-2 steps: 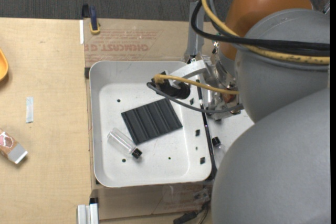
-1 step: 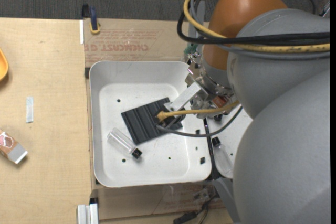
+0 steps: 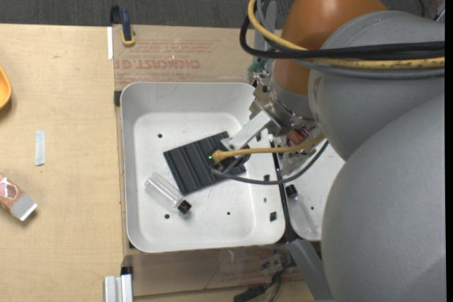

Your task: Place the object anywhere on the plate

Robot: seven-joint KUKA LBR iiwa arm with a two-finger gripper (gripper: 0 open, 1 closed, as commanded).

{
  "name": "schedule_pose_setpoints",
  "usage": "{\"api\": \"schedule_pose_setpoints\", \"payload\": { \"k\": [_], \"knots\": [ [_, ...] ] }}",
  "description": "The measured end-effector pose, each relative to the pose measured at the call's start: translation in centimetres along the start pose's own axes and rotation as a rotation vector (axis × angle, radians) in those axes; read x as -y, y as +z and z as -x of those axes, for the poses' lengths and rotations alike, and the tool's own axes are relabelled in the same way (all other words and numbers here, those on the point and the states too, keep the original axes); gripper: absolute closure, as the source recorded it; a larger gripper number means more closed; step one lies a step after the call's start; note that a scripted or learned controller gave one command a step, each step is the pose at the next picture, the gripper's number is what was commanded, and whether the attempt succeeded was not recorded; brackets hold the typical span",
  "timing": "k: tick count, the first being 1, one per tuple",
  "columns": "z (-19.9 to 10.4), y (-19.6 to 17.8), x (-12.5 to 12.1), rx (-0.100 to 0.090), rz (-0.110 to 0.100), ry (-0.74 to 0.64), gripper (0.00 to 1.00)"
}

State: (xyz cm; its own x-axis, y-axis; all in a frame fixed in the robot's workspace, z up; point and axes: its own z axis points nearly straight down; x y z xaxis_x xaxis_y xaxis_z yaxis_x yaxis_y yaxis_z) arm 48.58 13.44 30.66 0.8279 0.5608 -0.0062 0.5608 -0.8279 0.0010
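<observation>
camera view: slanted look down on the bench
arm [image 3: 382,117]: grey with an orange band, in from the right, covering most of the right bin [image 3: 308,221]
gripper [image 3: 287,134]: over the right rim of the left bin [image 3: 134,152]; open or closed cannot be told
black ribbed slab [image 3: 192,165]: flat at a slant, mid left bin
clear tube [image 3: 164,190]: black-capped, on the bin floor just beside the slab's lower corner, apart from the gripper
pale strip [image 3: 39,148]: on the bench [image 3: 64,81], left of the bins
</observation>
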Motion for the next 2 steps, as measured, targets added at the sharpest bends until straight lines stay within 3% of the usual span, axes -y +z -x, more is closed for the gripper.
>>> {"api": "schedule_pose_setpoints", "payload": {
  "k": [1, 2],
  "knots": [
    [-9.68, 0.91, -5.06, 0.0, 0.0, 0.171, 0.0],
    [-9.63, 0.18, -5.1, 0.005, 0.002, 0.168, 1.0]
  ]
}}
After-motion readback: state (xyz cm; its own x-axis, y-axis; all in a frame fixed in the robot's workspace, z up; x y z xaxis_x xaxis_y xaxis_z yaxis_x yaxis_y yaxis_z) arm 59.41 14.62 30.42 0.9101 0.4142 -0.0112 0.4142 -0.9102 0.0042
